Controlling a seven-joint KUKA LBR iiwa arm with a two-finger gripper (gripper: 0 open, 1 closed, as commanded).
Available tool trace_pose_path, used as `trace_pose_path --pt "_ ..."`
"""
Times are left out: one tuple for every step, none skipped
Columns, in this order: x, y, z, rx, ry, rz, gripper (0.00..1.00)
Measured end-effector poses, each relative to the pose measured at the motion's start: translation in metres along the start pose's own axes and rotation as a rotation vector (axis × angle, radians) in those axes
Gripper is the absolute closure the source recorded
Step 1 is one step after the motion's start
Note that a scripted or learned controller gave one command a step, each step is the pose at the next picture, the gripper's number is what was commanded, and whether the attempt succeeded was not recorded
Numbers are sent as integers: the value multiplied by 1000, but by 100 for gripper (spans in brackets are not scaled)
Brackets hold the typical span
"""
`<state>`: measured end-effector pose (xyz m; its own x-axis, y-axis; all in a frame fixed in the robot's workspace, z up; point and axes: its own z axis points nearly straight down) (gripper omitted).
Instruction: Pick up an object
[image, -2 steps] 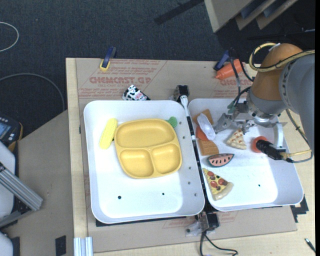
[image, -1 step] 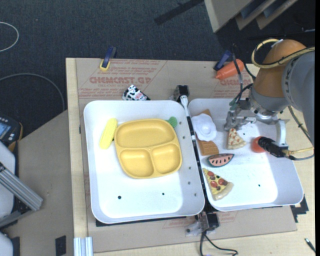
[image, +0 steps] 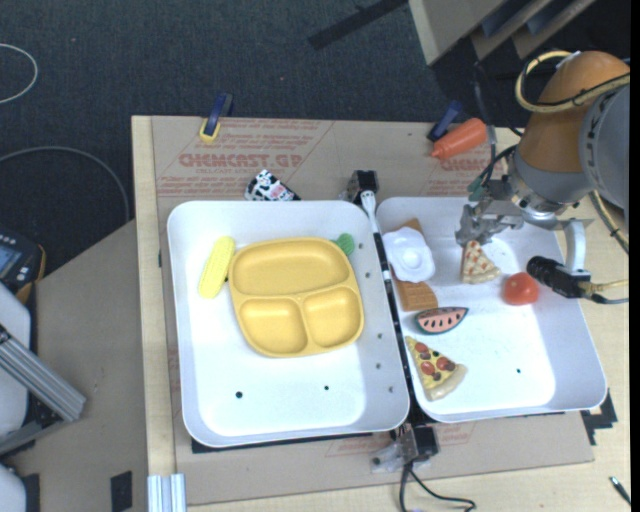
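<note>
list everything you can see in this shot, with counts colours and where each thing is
left bin: 1, white, left half of the bench
right bin: 1, white, right half of the bench
divided tray: 1, yellow, in the left bin
corn cob: 1, yellow, left bin, beside the tray's left edge
fried egg: 1, white, right bin, upper left
toast: 1, brown, below the egg
watermelon slice: 1, red and green, below the toast
large pizza slice: 1, right bin, lower left
small pizza slice: 1, right bin, just under the tool
tomato: 1, red, right of it
arm: 1, grey and orange, upper right
tool: 1, grey, over the right bin's top
</note>
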<state>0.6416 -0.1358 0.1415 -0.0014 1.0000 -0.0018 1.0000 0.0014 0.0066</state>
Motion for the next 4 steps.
trace_pose_path --pt "10 2 -52 -1 0 -1 100" --pt "10 4 -86 0 0 0 100" --pt "61 -16 -96 9 4 -3 100" --pt "111 -49 -85 12 4 -3 100"
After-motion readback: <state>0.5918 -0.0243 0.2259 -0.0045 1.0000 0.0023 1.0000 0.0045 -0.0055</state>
